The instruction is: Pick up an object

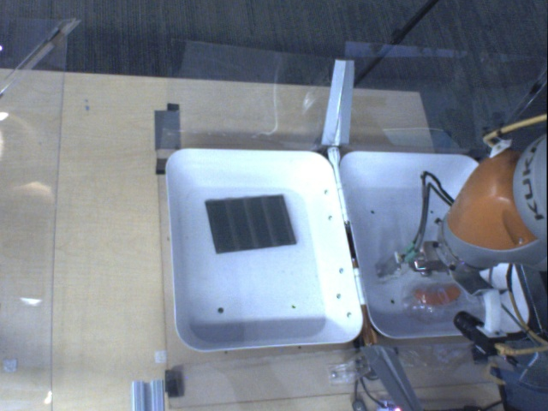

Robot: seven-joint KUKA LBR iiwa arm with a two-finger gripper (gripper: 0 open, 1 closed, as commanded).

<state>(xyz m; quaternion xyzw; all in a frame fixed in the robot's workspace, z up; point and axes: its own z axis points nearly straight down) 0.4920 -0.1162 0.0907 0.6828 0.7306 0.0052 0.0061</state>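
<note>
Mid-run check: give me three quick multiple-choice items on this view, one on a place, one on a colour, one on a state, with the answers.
1. Where does the dark ribbed rectangular mat lie?
A. left white bin
B. right white bin
C. on the wooden bench

2. What colour is the small object near the arm's wrist?
A. blue
B. reddish-orange
C. yellow

3. How does the mat lie?
A. rolled up
B. propped on the rim
C. flat on the bin floor

Answers: 1 A, it sits inside the left white bin. 2 B, a reddish-orange patch shows in the right white bin. 3 C, its whole face shows flat.
</note>
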